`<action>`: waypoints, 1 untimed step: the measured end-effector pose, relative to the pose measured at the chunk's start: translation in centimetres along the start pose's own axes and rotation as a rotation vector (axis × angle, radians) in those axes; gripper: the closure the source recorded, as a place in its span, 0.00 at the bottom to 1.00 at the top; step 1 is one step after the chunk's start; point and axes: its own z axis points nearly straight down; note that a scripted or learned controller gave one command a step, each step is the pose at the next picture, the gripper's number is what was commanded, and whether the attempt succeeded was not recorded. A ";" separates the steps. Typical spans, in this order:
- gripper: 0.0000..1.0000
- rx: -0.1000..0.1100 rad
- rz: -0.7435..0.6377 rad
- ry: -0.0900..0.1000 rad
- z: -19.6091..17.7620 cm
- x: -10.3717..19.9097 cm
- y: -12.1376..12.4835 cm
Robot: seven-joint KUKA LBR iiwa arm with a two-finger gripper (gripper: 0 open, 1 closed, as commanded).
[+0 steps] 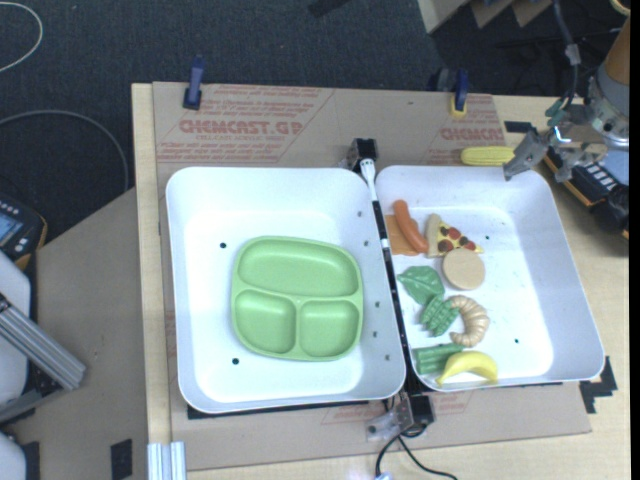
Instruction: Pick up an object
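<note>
Camera view: two white bins side by side on the counter. Left bin (pixel 190 268) holds a green divided tray (pixel 297 297). Right bin (pixel 560 268) holds toy food bunched against its left wall: orange hotdog-like piece (pixel 405 230), pizza slice (pixel 447 236), round tan disc (pixel 464 269), green leafy pieces (pixel 430 300), croissant-like piece (pixel 470 317), yellow banana (pixel 468 367) at the near-left corner. A yellow piece (pixel 485 155) lies on the board beyond the right bin's far rim.

The hand (pixel 545 148) hovers over the right bin's far-right corner, well apart from the food, nothing between its fingers; how far open, cannot tell.

Likely step: approach, no target picked yet. To do it well: go for the disc or banana, both on the cluster's outer side with room around them; descend straight down, fingers straddling one item, clear of the bin wall.
</note>
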 end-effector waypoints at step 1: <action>0.00 0.009 -0.005 0.007 15.2 8.1 -2.4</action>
